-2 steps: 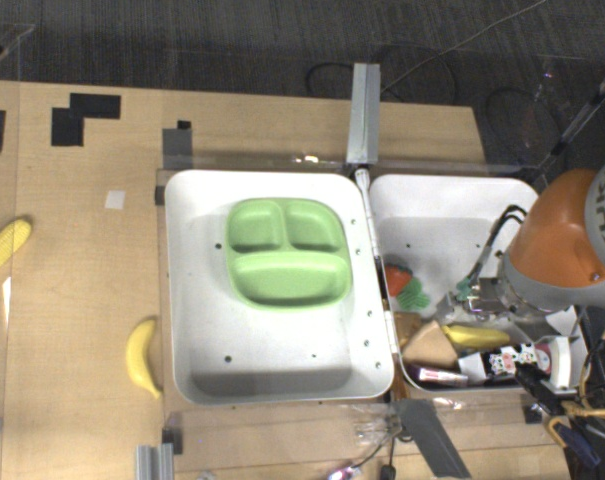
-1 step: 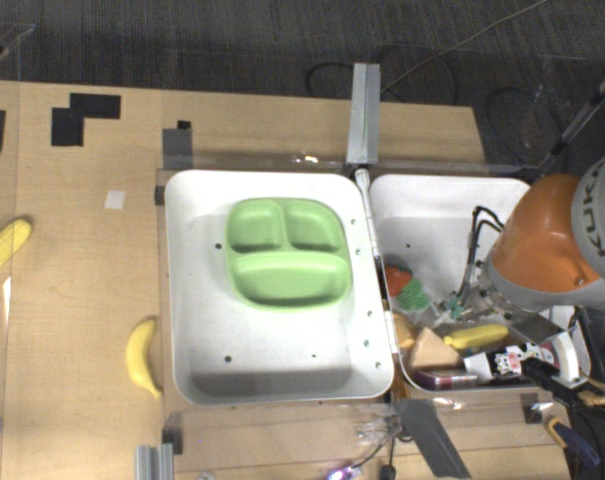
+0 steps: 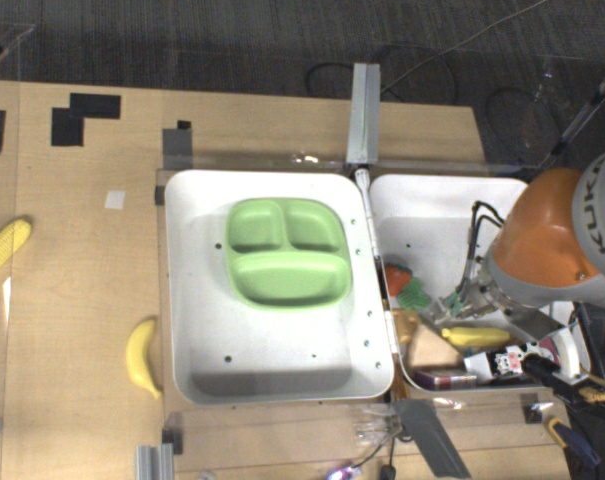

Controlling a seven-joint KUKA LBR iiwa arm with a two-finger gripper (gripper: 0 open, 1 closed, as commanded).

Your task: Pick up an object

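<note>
My gripper (image 3: 456, 304) reaches down into the right bin (image 3: 432, 208), under the orange band (image 3: 542, 233) of the arm. Several small objects lie crowded at the bin's near end. A red-orange piece (image 3: 397, 271) and a green piece (image 3: 414, 293) lie just left of the gripper. A yellow banana-shaped toy (image 3: 477, 337) rests right below it, beside a tan block (image 3: 430, 349). A dark purple stick (image 3: 444, 377) lies along the front wall, with a black and white item (image 3: 508, 360) to its right. I see no object lifted.
The left bin (image 3: 197, 368) holds a green divided plate (image 3: 287, 250). On the bench to the left lie a yellow banana (image 3: 142, 356) and a corn cob (image 3: 4, 248). A metal bar (image 3: 364, 113) stands behind the divider between the bins.
</note>
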